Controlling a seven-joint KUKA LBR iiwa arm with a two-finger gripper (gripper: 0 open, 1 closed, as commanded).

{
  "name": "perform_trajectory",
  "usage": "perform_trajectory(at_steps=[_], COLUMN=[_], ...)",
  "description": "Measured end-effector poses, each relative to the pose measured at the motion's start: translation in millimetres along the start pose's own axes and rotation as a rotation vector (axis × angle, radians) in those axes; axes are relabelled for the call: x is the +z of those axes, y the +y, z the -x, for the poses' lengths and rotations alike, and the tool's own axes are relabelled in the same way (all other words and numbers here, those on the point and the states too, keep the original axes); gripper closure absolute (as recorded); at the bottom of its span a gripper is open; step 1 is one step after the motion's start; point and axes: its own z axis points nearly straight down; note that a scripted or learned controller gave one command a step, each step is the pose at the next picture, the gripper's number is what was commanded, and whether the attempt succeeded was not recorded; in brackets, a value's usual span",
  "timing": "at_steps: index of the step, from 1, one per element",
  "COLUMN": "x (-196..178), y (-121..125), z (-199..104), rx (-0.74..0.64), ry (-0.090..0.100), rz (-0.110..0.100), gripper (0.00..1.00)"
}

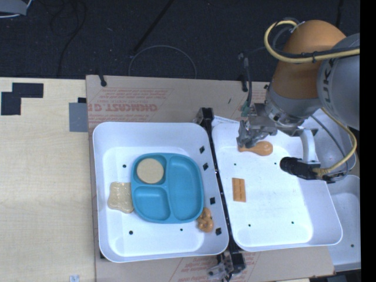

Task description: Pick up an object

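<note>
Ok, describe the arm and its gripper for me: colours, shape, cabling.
The arm is grey, with a large rounded orange section above the wrist. A yellowish cable loops over that orange part, and another runs down the arm's right side. The gripper is a compact grey metal unit. A black cylindrical piece juts out below it.

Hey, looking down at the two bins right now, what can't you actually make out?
- Gripper fingers: blurred, dark; open or shut unclear.
- Orange piece beneath it: gripped or just lying there, unclear.
- Small brown item beside blue tray: too small to identify.
- Arm: cut off at right edge.
</note>
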Motion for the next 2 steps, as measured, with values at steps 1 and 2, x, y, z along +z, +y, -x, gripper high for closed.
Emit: perform_trajectory(at_steps=[1, 2], x=[10, 9], y=[4, 19], z=[-42, -97], rx=[0.001, 0.000], ry=[-0.001, -0.001], rz=[-0.001, 0.002], gripper=[1.00, 1.00])
